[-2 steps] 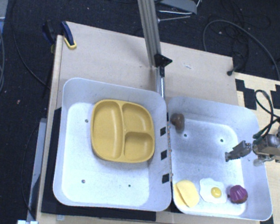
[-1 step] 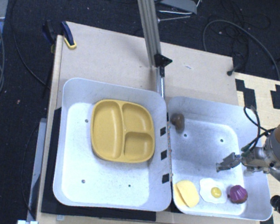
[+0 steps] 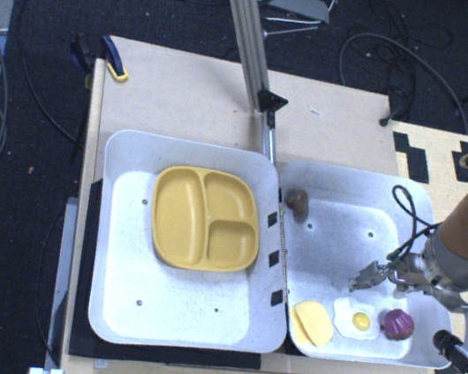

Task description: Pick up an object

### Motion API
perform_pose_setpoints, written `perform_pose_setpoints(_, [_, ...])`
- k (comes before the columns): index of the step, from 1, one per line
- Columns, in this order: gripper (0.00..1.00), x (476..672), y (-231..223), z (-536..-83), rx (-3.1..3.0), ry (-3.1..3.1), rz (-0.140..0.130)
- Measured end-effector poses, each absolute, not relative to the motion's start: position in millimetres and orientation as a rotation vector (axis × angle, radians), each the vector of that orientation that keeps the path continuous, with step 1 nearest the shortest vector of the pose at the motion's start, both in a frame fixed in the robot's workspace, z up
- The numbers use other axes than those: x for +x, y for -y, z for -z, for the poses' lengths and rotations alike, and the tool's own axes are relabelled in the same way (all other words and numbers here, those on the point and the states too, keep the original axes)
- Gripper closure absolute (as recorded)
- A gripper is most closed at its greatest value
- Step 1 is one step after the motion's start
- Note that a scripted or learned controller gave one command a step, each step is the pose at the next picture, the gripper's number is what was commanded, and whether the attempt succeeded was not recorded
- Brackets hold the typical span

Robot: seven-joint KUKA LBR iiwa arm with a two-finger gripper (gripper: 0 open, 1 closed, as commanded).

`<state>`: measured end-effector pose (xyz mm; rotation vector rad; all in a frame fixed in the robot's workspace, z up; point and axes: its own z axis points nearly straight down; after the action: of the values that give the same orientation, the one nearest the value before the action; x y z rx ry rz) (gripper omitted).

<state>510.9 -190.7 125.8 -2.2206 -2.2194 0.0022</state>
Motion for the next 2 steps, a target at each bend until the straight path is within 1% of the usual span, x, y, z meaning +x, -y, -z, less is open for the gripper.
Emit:
perform_pose_setpoints(1, [0.00, 511.8, 190.6, -92.4, -2.224, 2.222, 0.000])
perform_pose_setpoints(2, [1.00, 513.3, 191.9, -105.3, -2.229, 2.225, 0.003])
